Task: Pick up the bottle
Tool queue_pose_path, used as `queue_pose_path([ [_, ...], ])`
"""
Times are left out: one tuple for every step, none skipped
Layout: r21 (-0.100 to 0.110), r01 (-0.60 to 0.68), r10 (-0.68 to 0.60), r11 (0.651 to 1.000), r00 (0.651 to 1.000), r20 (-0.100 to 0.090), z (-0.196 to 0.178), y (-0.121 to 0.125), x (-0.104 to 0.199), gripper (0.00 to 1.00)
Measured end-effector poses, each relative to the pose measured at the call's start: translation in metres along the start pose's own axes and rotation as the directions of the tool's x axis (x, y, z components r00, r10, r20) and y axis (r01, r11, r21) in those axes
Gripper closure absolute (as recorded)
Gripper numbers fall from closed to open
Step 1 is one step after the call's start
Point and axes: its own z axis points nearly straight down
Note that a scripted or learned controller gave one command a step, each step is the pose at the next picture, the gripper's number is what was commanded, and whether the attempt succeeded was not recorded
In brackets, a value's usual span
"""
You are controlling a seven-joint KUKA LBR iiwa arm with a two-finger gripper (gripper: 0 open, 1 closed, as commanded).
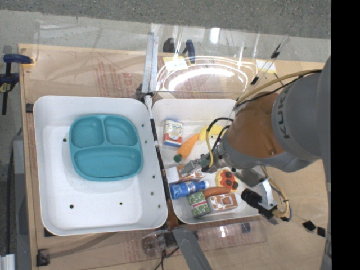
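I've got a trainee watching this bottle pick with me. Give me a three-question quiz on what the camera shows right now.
1. True or false: the blue bottle lies in the same bin as the teal divided plate.
2. Multiple choice: which item lies just beyond the bottle, toward the arm? A) a carrot B) a sausage C) a milk carton
3. Fill in: the carrot lies in the ___ bin in the view.

Key
1. False. The bottle lies on its side in the right bin; the plate sits in the left bin.
2. B. The sausage lies just right of the bottle.
3. Right, beside the milk carton.
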Motion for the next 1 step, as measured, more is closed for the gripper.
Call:
queue_pose_path([
  [0.01,0.165,-0.165,0.986,0.986,-0.007,0.0144,-0.0157,0.0102,0.0],
])
